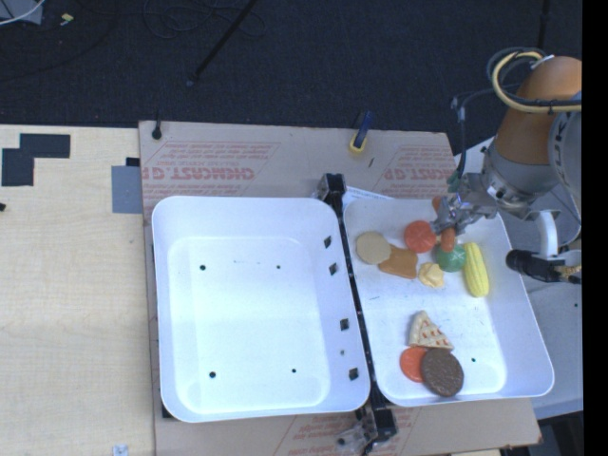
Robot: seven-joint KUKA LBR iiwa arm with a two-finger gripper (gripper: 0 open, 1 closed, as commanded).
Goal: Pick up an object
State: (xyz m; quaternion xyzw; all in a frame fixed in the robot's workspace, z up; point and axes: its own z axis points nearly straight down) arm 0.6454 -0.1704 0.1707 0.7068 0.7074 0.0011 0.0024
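Observation:
The right white bin [528,323] holds several toy foods. At its back lie a red tomato [418,236], a small orange piece [447,241], a green piece [452,258] and a yellow corn cob [475,269]. Left of these sit a tan round piece [372,248], an orange-brown piece [400,264] and a small pale yellow piece [432,275]. My gripper [452,217] hangs low at the bin's back, right over the orange piece and beside the tomato. Nothing shows held in it.
Near the right bin's front lie a waffle-like wedge [429,332], a red disc [411,363] and a brown round cookie [442,372]. The left white bin [163,283] stands beside it, with a black divider [344,283] between them. A blue-yellow clip [360,133] sits on the cardboard behind.

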